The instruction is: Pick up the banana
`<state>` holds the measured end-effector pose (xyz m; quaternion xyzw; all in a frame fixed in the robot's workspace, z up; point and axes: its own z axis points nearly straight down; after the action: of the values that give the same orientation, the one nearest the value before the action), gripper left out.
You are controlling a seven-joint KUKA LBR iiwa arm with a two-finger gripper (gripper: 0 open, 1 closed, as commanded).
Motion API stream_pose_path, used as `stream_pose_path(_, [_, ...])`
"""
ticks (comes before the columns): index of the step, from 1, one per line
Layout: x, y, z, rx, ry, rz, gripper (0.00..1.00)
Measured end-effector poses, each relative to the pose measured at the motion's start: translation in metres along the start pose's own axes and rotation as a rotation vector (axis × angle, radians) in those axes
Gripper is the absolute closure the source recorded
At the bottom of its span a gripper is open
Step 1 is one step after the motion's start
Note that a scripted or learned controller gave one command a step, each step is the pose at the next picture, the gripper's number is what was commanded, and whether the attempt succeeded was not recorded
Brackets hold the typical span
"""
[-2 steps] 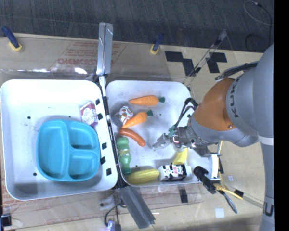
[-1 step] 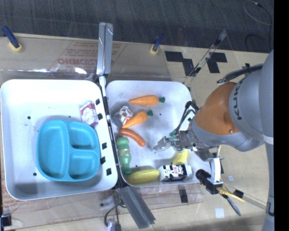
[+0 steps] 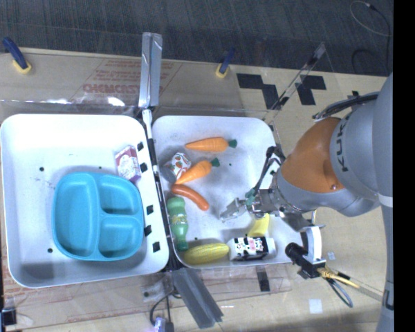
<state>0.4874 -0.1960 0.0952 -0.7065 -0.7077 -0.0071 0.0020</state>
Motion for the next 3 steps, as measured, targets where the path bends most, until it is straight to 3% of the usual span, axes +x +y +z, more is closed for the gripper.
stream_pose_path(1, [0.008,0.003,-0.081,0.009,-0.012,-0.013,0.00])
stream_pose_path(2, [-0.016,0.019,-0.002,-0.004,-0.019,-0.027,0.00])
stream_pose_path(3, [-0.013,-0.010,0.004,0.010,-0.011,-0.048,0.00])
